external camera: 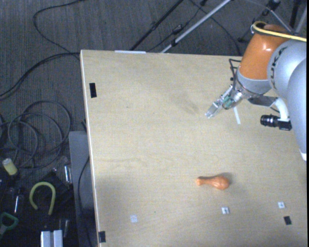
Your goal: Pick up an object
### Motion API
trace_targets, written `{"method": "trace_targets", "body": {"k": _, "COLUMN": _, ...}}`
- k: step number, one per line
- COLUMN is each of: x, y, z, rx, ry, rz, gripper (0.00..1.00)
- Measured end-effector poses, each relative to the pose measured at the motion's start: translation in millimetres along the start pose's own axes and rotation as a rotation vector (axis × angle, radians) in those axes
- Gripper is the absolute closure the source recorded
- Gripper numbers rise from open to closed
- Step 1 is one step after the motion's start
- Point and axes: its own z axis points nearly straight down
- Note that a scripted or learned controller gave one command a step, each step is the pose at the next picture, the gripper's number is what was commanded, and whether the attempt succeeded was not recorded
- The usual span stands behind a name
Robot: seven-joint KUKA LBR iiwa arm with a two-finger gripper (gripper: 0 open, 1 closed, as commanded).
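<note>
A small orange gourd-shaped object (214, 182) lies on its side on the tan bench top (144, 138), in the lower right part, with its narrow end pointing left. My gripper (217, 109) hangs over the bench's upper right area, well above and apart from the orange object, tilted down toward the left. A bit of green shows on the gripper's body. The grey arm with its orange band (258, 55) comes in from the right edge. Nothing is visibly held.
Small white tags (225, 210) and black marks (93, 90) dot the bench surface. The bench's left edge runs down near x 190; beyond it the floor holds cables (31, 133) and tools. Tripod legs (206, 14) cross the floor behind the bench.
</note>
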Motion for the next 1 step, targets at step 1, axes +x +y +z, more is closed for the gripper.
{"method": "trace_targets", "body": {"k": 1, "x": 39.5, "y": 26.1, "z": -75.6, "rx": -0.002, "ry": 0.004, "rz": 0.022, "gripper": 1.00}}
